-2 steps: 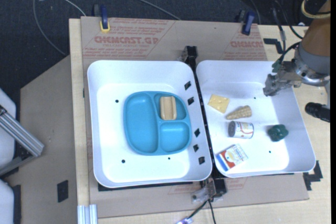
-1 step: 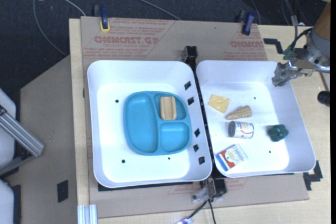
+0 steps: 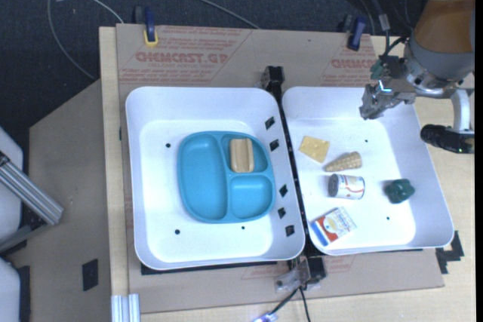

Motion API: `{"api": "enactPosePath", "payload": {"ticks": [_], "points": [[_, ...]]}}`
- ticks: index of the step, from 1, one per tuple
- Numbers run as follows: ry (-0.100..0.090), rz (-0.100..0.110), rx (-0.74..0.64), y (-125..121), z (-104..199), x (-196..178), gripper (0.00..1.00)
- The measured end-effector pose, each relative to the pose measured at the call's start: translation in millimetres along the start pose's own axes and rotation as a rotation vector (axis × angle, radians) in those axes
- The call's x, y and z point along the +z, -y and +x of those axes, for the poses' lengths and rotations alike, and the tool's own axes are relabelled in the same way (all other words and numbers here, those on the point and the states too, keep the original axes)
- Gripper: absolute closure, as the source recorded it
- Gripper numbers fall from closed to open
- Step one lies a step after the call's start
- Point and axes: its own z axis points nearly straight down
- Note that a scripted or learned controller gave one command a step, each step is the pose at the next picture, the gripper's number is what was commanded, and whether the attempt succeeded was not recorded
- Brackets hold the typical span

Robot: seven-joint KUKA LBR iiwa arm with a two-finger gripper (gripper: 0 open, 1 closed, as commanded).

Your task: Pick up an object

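Observation:
The right bin (image 3: 423, 162) holds several small objects: a yellow cheese wedge (image 3: 314, 148), a tan cone (image 3: 343, 161), a small can lying on its side (image 3: 346, 186), a dark green lump (image 3: 399, 191) and a red and white carton (image 3: 333, 225). My gripper (image 3: 373, 108) hangs over the bin's far edge, up and to the right of the cheese wedge. Nothing shows between its fingers. In the left bin (image 3: 151, 124) lies a blue divided plate (image 3: 225, 176) with a tan bread piece (image 3: 241, 154) in its upper right compartment.
A black divider with clips (image 3: 281, 162) runs between the two bins. Blue clamps (image 3: 151, 30) (image 3: 355, 32) grip the cardboard base at the back. Cables trail over the dark floor at upper left, and a black part (image 3: 445, 136) sticks in past the right bin's edge.

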Motion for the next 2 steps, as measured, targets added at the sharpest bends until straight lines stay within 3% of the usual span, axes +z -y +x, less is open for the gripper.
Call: {"api": "enactPosePath", "payload": {"ticks": [2], "points": [[0.001, 0.000, 0.002, -12.8, 96.5, -13.5, 1.00]]}}
